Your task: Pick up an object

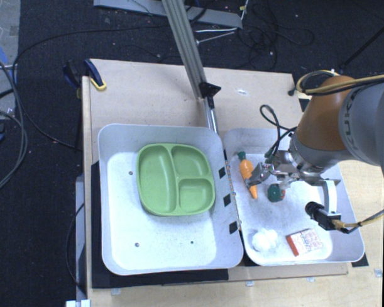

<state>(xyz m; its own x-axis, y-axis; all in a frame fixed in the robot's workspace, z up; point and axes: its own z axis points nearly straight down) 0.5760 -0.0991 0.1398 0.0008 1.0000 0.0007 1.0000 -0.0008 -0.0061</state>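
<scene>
In the right bin [339, 249] lie an orange carrot-shaped toy [247, 174] with a green top, a small dark green round object [276, 193], a white crumpled lump [265, 240] and a small red and white box [304, 242]. My gripper [266, 175] hangs low over this bin, just right of the carrot toy and just above-left of the green object. The grey arm with its orange band [325, 123] comes in from the right. Nothing shows between the fingers.
The left bin [113, 235] holds a green divided plate [176, 179]. A metal pole [189, 49] slants down to the gap between the bins. Black clips [227, 198] sit along the divider. A cable [271, 124] loops off the wrist.
</scene>
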